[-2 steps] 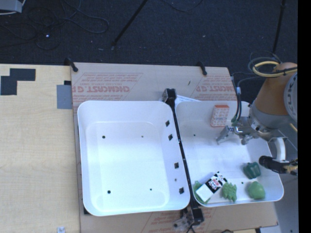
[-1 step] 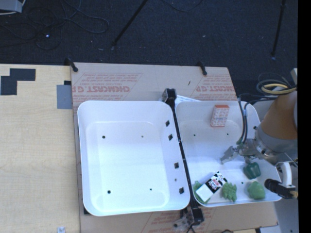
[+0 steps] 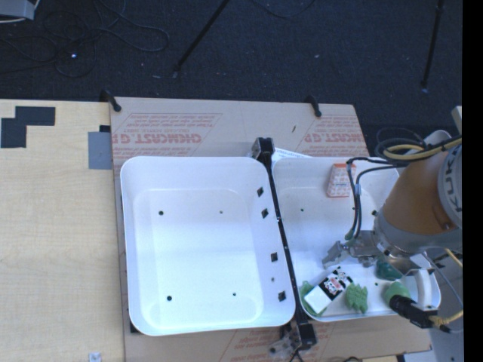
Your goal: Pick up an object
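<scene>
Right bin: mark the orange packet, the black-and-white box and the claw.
orange packet (image 3: 340, 179), camera view, middle of its face.
black-and-white box (image 3: 330, 289), camera view, its printed top.
claw (image 3: 337, 253), camera view, between its fingertips.

left bin (image 3: 143, 202) open, right bin's (image 3: 302, 194) near corner crowded by toys (image 3: 336, 286)

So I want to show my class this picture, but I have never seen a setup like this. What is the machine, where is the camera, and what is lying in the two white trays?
The camera is fixed above the bench, looking down at a slant. The grey robot arm with an orange band reaches in from the right. Its metal two-finger gripper is low inside the right shallow white bin. Whether it holds anything cannot be told. In that bin lie a small orange and white packet, a black and white box, a fuzzy green toy and a teal object partly hidden by the arm. The left shallow white bin sits beside it.
</scene>
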`<act>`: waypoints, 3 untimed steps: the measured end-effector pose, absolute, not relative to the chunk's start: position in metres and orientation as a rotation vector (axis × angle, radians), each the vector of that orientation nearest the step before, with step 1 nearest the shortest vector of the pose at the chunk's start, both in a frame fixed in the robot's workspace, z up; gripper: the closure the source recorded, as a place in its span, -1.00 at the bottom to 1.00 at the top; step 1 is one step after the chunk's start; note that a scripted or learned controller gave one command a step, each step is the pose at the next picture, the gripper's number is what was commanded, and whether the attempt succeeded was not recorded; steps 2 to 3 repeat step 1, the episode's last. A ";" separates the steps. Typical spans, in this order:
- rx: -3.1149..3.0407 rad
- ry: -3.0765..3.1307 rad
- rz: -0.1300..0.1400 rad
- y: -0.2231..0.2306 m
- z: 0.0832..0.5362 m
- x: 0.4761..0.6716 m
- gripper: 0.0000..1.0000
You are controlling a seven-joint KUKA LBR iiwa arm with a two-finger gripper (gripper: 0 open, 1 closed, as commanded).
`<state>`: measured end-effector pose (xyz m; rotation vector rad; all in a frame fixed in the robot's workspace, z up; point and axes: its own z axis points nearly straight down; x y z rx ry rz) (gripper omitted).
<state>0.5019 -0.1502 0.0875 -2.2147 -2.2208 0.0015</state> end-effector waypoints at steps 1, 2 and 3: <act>-2.226 -2.215 0.001 -0.154 0.099 0.504 1.00; -2.226 -2.215 0.001 -0.154 0.099 0.504 1.00; -2.226 -2.215 0.001 -0.154 0.099 0.504 1.00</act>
